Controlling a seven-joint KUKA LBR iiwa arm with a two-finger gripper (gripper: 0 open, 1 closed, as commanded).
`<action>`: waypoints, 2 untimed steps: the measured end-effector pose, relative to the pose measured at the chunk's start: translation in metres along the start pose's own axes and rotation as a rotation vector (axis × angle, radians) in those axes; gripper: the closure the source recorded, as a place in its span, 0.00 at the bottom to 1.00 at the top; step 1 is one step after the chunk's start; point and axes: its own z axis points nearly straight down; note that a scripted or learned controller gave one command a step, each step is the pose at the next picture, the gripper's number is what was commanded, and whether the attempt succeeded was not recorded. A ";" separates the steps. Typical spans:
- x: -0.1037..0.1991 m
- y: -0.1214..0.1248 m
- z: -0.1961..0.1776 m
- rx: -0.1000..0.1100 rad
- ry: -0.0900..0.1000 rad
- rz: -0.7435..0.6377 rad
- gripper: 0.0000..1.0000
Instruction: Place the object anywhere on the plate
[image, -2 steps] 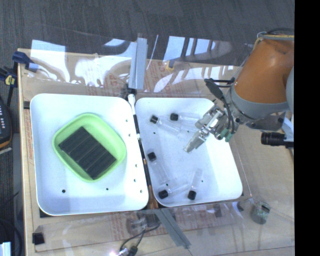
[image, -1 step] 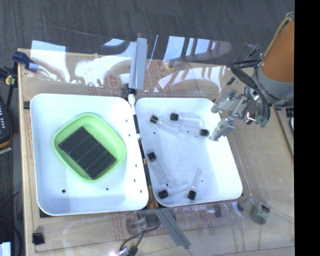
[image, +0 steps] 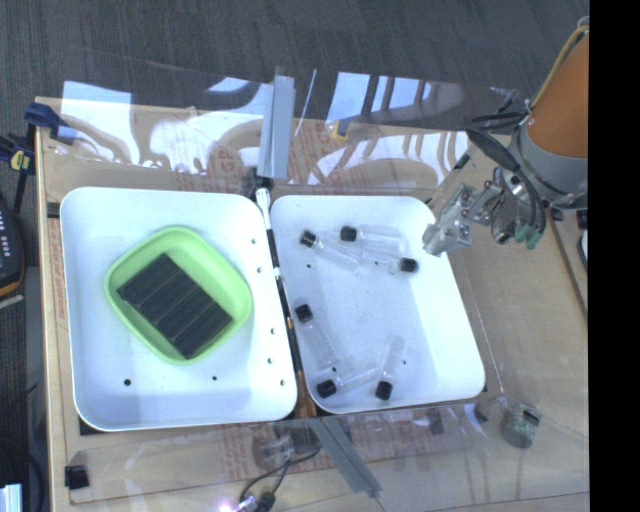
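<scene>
I see my end effector (image: 447, 232) hovering at the right bin's (image: 455, 330) upper-right rim; I cannot tell its state. Clear black-capped plastic vials (image: 375, 245) lie scattered in that bin (light, slippery, prone to roll); I'd grip mid-barrel; the green plate (image: 222, 262) sits in the left bin.

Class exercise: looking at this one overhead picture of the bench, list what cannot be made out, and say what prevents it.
- Gripper: small and blurred at the right bin's far right corner; whether it is open or shut is unclear.
- Clear vials: see-through against white, so their outlines and exact count are uncertain.
- Arm: cut off by the picture's top right.
- Dark ribbed slab on the green plate: what it is cannot be told.
</scene>
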 end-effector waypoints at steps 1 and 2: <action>0.020 0.082 0.081 -0.003 0.009 -0.144 1.00; 0.054 0.134 0.065 -0.003 0.009 -0.382 1.00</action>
